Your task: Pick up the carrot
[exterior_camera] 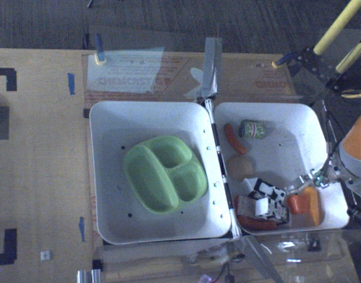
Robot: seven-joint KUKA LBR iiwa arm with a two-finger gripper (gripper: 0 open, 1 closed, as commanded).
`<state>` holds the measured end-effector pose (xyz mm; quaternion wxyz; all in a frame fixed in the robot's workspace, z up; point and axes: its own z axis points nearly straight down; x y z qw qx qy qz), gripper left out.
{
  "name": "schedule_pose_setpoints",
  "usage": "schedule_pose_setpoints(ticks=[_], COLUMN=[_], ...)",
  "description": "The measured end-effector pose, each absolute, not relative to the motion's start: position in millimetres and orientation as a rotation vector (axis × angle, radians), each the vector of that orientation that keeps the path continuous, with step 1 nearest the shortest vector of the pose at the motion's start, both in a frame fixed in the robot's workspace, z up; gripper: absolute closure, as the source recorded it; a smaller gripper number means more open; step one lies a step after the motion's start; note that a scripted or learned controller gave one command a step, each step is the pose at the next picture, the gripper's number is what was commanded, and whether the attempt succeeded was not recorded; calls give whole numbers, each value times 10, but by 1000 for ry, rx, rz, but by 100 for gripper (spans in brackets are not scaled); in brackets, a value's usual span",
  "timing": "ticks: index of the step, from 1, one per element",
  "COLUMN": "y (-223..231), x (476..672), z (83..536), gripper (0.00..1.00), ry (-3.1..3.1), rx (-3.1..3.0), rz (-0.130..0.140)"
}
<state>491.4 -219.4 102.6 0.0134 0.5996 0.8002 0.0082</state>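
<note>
Two white bins side by side on the wooden bench. Left bin holds a green divided plate, three sections, lying flat near the middle. Right bin has the clutter: carrot (slim orange-red piece, slanted) in the upper left part, just right of the divider between the bins. A small green can lies on its side right beside the carrot's upper end. Below the carrot, a round tan item, maybe a potato. Lower down, a black-and-white carton, a red sausage along the bottom wall, and an orange wedge-shaped block at lower right.

Arm enters from the right edge; gripper sits low over the right bin's right side, just above the orange block, well apart from the carrot. Fingers too small and blurred to read: cannot tell how far open, and nothing visibly between them.
</note>
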Motion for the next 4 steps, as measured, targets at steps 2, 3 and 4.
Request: schedule_pose_setpoints(ticks=[2, 3, 4], y=[-2201, -2198, -1293], x=[4951, 4919, 4993], z=[1161, 1020, 1987], gripper=[0, 0, 0], ry=[2483, 2530, 2476], rx=[1854, 1808, 1930], rz=[25, 24, 2])
